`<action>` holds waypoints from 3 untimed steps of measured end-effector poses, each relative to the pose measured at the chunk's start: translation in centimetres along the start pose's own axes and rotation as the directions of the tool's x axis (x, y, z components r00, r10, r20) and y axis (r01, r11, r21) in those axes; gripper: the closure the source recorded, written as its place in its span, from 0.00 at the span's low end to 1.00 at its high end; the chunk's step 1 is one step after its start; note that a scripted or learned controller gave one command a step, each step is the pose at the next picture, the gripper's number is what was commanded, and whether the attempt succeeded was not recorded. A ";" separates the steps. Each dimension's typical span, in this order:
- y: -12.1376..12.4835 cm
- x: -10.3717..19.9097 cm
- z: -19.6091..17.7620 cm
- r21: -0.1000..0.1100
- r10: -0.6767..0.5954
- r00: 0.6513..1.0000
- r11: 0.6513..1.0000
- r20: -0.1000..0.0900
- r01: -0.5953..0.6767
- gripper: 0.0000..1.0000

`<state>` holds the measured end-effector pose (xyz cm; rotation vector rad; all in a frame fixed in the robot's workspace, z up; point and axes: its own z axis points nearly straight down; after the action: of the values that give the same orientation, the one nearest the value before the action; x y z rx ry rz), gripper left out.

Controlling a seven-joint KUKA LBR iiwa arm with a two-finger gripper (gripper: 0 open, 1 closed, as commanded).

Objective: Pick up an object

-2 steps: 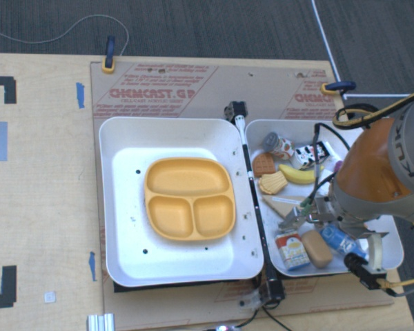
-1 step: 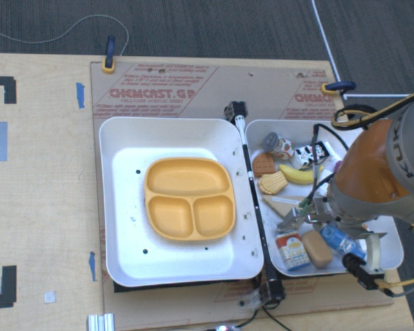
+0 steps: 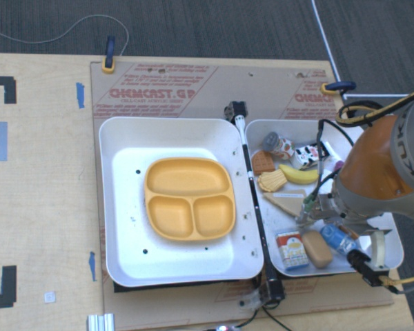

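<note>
The gripper (image 3: 309, 214), its opening not discernible, is shown lowered into the right bin (image 3: 393, 254) over a pale wedge (image 3: 288, 203) beside the banana (image 3: 298, 174), a reach judged under way, with a clean closure required next amid crowded items near the bin's dividing edge.

A grey robot arm with an orange band above its wrist reaches in from the right. Its two-finger metal claw (image 3: 309, 214) points down and leftward, held low.
</note>
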<state>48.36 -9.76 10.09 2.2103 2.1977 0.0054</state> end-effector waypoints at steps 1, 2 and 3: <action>-0.2 8.8 -8.6 0.017 -0.009 1.000 1.000 -0.017 0.009 1.00; -0.3 3.1 -8.4 0.018 -0.005 1.000 1.000 -0.013 0.005 1.00; -0.3 3.2 -8.4 0.018 -0.006 1.000 1.000 -0.014 0.006 0.00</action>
<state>47.95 -6.43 18.46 2.2198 2.2203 0.0004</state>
